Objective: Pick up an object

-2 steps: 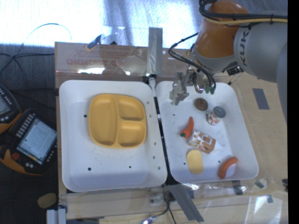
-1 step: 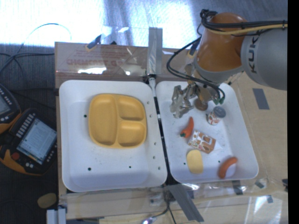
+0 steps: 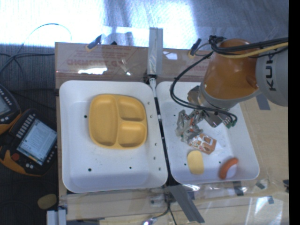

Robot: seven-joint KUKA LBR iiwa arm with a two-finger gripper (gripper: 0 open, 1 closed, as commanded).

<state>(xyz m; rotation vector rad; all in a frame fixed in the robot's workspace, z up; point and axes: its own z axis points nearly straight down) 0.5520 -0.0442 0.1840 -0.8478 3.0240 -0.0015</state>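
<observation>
Three objects lie toward the right bin's (image 3: 253,165) front edge: a snack packet (image 3: 203,143), a yellow piece (image 3: 195,162), an orange-and-white piece (image 3: 228,168). The gripper (image 3: 186,127) hangs just over the packet, seemingly in approach; next comes a descent and a close. Its jaws' state I cannot tell.

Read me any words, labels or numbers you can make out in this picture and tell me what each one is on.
"KU": large dark letters on the grey arm, cut off at the picture's edge.
Reddish print on the cardboard sheet behind the bins: too faint to read.
Screen of the handheld pendant: too small to read.
Small packet in the right bin: print blurred.
</observation>
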